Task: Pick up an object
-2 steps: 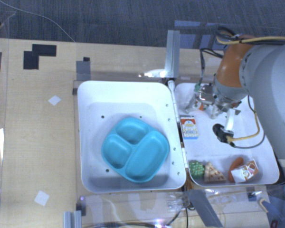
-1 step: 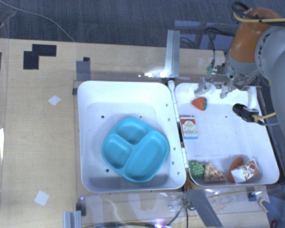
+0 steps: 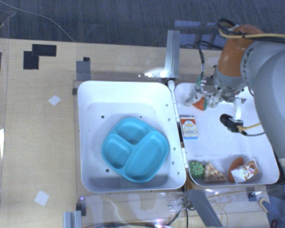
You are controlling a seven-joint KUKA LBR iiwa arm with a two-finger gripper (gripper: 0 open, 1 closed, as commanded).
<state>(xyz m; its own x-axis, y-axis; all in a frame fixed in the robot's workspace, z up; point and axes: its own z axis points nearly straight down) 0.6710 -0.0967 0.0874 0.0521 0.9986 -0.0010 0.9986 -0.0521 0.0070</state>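
My gripper (image 3: 200, 98) hangs low over the far left corner of the right bin (image 3: 261, 141). Its fingers stand apart, so it is open. A small orange-red object (image 3: 200, 105) lies on the bin floor just under and between the fingertips; I cannot tell whether they touch it. A small orange, white and blue box (image 3: 189, 127) lies a little nearer the camera along the bin's left wall. At the bin's near edge sit a green item (image 3: 196, 167), a pizza-slice-shaped piece (image 3: 213, 174), a brown-red item (image 3: 236, 163) and an orange and white packet (image 3: 245, 172).
The left bin (image 3: 92, 127) holds a blue divided plate (image 3: 135, 148). The grey arm with its orange band (image 3: 235, 51) covers the right bin's far right side, and a black cable fitting (image 3: 229, 121) hangs below the wrist. A metal post (image 3: 173, 51) stands behind the bins.
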